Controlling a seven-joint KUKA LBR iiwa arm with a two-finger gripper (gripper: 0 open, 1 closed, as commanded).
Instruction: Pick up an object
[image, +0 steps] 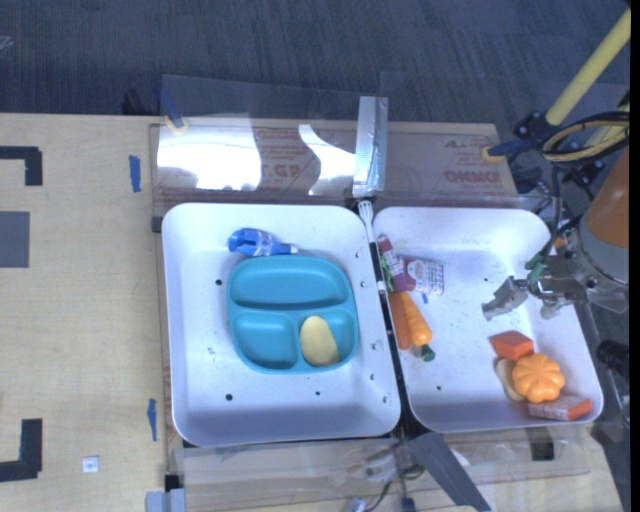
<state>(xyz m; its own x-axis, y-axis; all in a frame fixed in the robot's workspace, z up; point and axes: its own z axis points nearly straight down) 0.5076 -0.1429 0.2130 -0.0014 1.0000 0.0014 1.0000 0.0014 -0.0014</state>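
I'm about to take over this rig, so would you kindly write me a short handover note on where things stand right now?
End effector: over the right bin, near its right side, with nothing seen between its fingers.
Right bin: orange carrot and a small packet along the left wall; an orange wedge, a small orange pumpkin and a red-orange piece in the near right corner.
Left bin: blue divided tray with a yellow potato-like item in its lower right compartment; a blue toy behind the tray.
Done: nothing picked up yet.
Left: grasp and lift one object; the orange wedge looks closest.
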